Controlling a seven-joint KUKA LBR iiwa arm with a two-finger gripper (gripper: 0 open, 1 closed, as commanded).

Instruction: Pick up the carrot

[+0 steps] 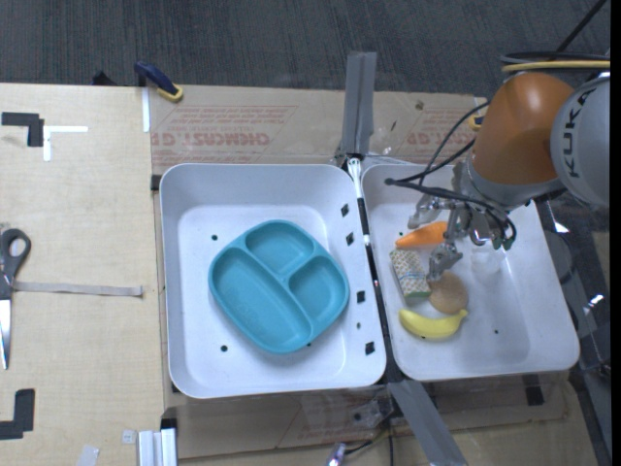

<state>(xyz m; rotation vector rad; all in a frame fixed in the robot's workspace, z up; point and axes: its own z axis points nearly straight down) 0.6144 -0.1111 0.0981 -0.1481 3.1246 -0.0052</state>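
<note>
An orange carrot (423,236) lies in the right bin (514,338), near its left wall and pointing left. My gripper (450,248) hangs over the bin just right of the carrot's thick end, its fingers pointing down toward the bin floor. The arm's wrist and cables hide how the fingers stand. I see nothing held between them.
Below the carrot lie a patterned packet (410,272), a brownish round item (448,296) and a yellow banana (432,324). The left bin (184,309) holds a blue divided plate (279,284). Scissors (8,270) lie on the bench at far left.
</note>
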